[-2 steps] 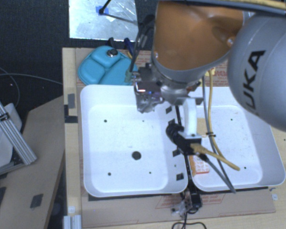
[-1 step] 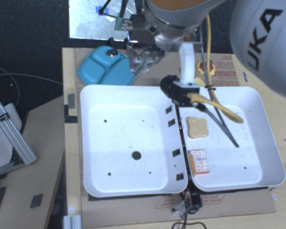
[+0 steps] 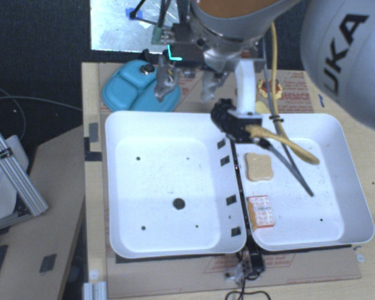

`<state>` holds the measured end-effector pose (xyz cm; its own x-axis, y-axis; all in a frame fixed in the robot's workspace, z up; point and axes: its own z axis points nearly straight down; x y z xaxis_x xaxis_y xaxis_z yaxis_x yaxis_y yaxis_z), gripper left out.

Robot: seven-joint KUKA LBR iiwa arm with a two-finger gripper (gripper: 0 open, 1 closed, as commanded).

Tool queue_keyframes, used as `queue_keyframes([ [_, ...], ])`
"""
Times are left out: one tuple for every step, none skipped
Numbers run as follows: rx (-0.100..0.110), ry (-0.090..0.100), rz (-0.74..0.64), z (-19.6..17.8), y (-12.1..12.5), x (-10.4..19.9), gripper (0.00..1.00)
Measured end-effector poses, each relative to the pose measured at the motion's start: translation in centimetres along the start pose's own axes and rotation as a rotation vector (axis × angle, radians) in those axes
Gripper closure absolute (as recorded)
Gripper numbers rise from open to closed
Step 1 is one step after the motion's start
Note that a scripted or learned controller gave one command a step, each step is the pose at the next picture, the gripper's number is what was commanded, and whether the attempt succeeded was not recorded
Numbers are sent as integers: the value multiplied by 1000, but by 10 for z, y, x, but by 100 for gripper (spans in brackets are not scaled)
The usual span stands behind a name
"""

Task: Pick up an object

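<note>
The grey arm (image 3: pixel 344 49) is hanging closest, end effector (image 3: pixel 186 95) spread and empty, needing centring over the tan block (image 3: pixel 259 166) before descending

Left bin (image 3: pixel 122 167) and right bin (image 3: pixel 337 186) looking like smooth glossy white plastic, blue tray (image 3: pixel 134 86) in upper left shining as plastic, tan square (image 3: pixel 259 166) looking matt.

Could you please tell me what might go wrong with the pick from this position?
The claw hangs by the blue container behind the left bin, far from the right bin's items, so it may close on nothing. The flat packet and tan square offer little to grip.
</note>
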<state>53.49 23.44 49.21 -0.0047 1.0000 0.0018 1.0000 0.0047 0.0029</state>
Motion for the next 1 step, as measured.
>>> queue_keyframes([
  [20, -9, 4, 183, -46, -3, 0],
])
